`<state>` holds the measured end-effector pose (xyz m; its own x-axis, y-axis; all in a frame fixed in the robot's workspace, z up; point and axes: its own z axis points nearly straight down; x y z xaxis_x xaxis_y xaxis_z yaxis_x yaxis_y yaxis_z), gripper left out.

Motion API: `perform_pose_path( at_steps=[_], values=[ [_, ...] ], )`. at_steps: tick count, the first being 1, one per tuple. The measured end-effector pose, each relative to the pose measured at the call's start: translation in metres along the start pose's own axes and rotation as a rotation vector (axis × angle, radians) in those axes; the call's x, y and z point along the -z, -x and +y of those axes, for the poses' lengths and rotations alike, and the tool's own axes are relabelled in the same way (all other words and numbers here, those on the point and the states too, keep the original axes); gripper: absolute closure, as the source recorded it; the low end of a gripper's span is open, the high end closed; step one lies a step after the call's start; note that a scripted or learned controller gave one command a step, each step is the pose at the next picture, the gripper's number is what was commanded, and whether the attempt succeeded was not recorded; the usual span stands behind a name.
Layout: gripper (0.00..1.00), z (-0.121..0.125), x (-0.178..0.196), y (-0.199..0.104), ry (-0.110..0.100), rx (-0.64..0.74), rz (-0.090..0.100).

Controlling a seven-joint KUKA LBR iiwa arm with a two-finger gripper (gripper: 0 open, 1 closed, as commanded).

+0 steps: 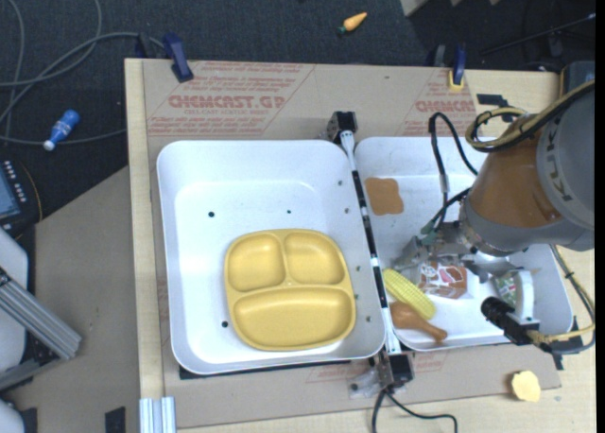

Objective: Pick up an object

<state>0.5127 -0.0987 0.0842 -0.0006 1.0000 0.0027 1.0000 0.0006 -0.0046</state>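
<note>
— Where does the gripper point(427, 253) sit?

— Low over the right bin point(406, 152), near that bin's middle, with the grey arm and its orange band rising behind it toward the view's right.

— Is it parted or closed?

— The view does not let me judge. The wrist covers too much of it, and nothing can be seen clamped in it.

— What lies closest to it?

— A red-and-white packet point(446, 280), just beside it on the near side and partly under it. Whether the two touch, I cannot say.

— And the rest of that bin?

— A corn cob point(408, 292) lies slantwise just nearer the camera than the gripper and a little to its left. A brown drumstick-shaped piece point(418, 320) lies nearer still, beyond the cob. A flat brown square point(384, 196) rests farther back and to the gripper's left, apart from it. A green-and-white packet point(509, 289) shows to its right, under the arm.

— The other bin?

— The left bin point(189, 185), well to the gripper's left, holds a yellow divided plate point(286, 289).
</note>
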Motion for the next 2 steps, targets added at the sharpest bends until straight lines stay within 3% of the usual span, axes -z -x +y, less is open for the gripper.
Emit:
perform_pose_path(
  at_steps=[1,2],
  values=[
    [0.00,0.007,0.000,-0.008,0.005,0.000,-0.003],
    [0.00,0.056,0.001,-0.008,0.010,0.002,-0.004]
  ],
)
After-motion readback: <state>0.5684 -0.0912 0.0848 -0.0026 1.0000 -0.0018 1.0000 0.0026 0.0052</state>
